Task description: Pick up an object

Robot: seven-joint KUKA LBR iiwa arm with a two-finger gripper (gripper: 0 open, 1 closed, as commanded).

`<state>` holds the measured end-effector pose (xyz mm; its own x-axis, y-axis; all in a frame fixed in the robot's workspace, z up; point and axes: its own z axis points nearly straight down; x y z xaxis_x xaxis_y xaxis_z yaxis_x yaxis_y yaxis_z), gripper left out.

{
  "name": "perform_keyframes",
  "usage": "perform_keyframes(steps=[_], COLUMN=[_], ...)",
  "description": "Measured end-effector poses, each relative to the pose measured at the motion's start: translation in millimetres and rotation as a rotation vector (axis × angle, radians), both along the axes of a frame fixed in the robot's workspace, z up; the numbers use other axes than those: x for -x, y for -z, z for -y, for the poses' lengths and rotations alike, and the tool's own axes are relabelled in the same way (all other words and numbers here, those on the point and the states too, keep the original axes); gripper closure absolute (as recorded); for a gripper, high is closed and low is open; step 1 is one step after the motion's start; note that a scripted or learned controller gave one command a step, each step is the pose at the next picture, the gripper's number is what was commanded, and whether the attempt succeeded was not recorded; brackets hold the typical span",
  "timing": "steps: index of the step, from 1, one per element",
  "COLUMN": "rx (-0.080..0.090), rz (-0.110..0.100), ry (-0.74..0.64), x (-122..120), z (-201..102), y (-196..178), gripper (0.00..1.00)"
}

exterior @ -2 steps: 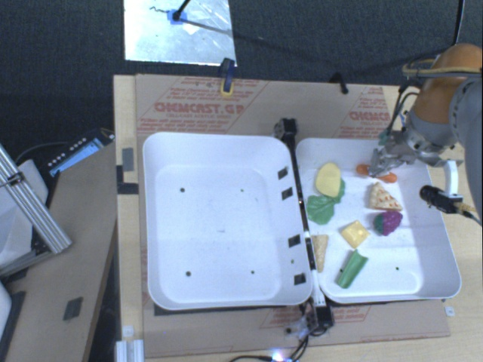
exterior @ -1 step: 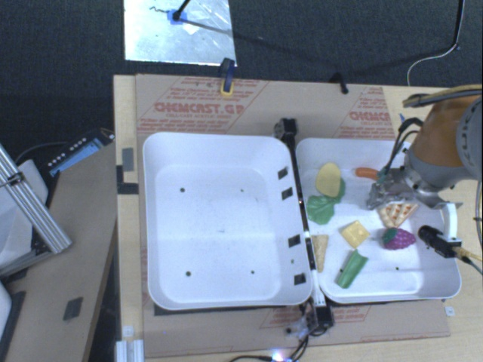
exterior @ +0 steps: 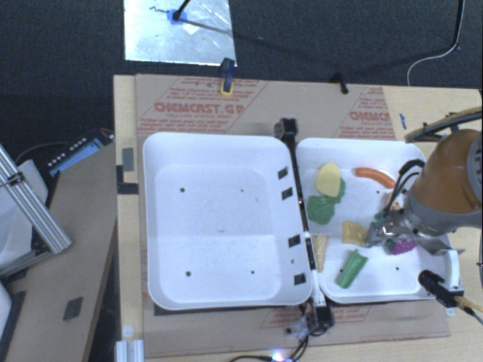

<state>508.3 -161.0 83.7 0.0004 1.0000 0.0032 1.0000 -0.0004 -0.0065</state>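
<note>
Gripper (exterior: 383, 231) low in right white plastic bin (exterior: 332, 151), near its right edge; finger state — cannot tell. Small purple plastic toy (exterior: 402, 245) just beside it: likely light, stiff, slick; pinch across its middle.

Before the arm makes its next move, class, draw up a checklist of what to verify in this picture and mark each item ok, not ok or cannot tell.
1. Gripper is down over the right bin: ok.
2. An object lies within close reach, the purple piece beside it: ok.
3. An object is held between the fingers: cannot tell.
4. Neighbours stand apart from the gripper: not ok, the yellow block sits right against it.
5. The green cylinder lies apart from the gripper: ok.
</note>
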Motion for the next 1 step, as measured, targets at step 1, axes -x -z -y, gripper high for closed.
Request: perform_keyframes(steps=[1], rx=[0.008], rz=[0.015], ry=[-0.001], x=[-34.6], z=[47.1], y=[-48.9], gripper=[1.00])
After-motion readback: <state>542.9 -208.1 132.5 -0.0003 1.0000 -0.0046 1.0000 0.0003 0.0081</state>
